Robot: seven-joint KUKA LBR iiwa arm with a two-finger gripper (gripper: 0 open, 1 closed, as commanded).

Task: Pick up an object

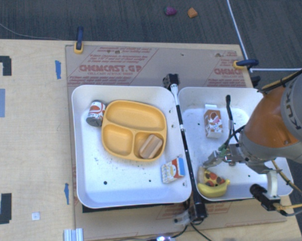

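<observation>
— Banana (214,189), low in the right bin (241,100), hard by the rim at 6 o'clock. Smooth, yellow, curved like a shallow bowl.

— Long axis?

— Running 9 to 3 o'clock, both tips curling up toward 12. Small multicoloured piece (209,176), yellow with red and dark spots, resting against the upper side.

— And the gripper (214,159)?

— Bare metal, glinting, just at 12 o'clock of the banana, aimed toward 9 o'clock. Spread or pinched together: cannot tell from this slant. Nothing seen clamped in it.

— Behind it?

— Arm (271,129), reaching in from 3 o'clock: orange band, rounded, then grey shell, with black cables looping off the wrist.

— Anything in the way?

— Small carton (213,122), boxy, white and brown print, at 12 o'clock of the gripper, well apart from the banana. Rim between the two bins close at 9 o'clock.

— Further out?

— Left bin (85,149), white, shallow, rounded corners. Inside it a yellow plate (133,115), glossy plastic, three compartments, with a tan rounded bread-like piece (151,146) in the 5 o'clock compartment. Can (95,113), cylindrical, tipped over, touching the plate's 9 o'clock edge. Second carton (172,169), flat-lying, near the bin's 5 o'clock corner. Under both bins a brown printed sheet (115,64) with red lettering.
</observation>
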